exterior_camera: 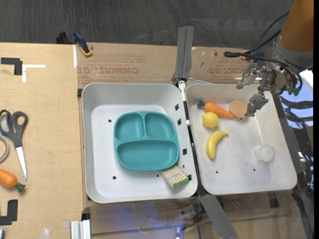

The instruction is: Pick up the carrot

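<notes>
The carrot point(218, 109) is orange with a green stub at its left end. It lies at a slant near the back of the right bin point(279, 183), its tip touching a tan round disc point(238, 108). My gripper point(255, 101) hangs over the bin's back right part, just right of the disc and a short way right of the carrot. Nothing shows in its grasp.
A yellow lemon point(210, 120) sits right in front of the carrot, with a banana point(215, 143) below it and a whitish lump point(264, 153) at the right. The left bin point(94, 148) holds a teal divided plate point(146, 140) and a sponge point(176, 177). Scissors point(15, 133) and a second carrot point(8, 179) lie on the bench at far left.
</notes>
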Available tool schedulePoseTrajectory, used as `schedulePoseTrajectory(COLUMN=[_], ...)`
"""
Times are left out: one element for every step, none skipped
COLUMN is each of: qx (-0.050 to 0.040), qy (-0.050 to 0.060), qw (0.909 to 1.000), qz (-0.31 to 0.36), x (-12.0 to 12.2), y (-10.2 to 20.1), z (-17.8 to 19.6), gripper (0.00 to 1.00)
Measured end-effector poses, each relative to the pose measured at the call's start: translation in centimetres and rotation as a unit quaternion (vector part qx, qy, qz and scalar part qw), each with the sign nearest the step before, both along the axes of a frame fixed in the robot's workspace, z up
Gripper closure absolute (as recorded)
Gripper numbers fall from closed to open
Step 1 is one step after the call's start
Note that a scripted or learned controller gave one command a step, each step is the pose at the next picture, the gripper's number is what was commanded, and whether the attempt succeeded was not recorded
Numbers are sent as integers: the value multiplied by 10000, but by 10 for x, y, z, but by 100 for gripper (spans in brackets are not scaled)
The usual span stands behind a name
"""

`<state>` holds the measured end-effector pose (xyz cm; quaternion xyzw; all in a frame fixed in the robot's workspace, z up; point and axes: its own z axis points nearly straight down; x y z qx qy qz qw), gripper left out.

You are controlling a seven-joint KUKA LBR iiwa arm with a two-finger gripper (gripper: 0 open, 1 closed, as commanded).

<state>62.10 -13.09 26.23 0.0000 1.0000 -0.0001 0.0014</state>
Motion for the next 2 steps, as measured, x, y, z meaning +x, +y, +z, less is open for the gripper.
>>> schedulePoseTrajectory(qx=[5, -1], qy=[3, -4], qw=[9992, 9998], qz=[-392, -188], x=[31, 35], y=[47, 12], z=[-70, -166], gripper=[0, 0])
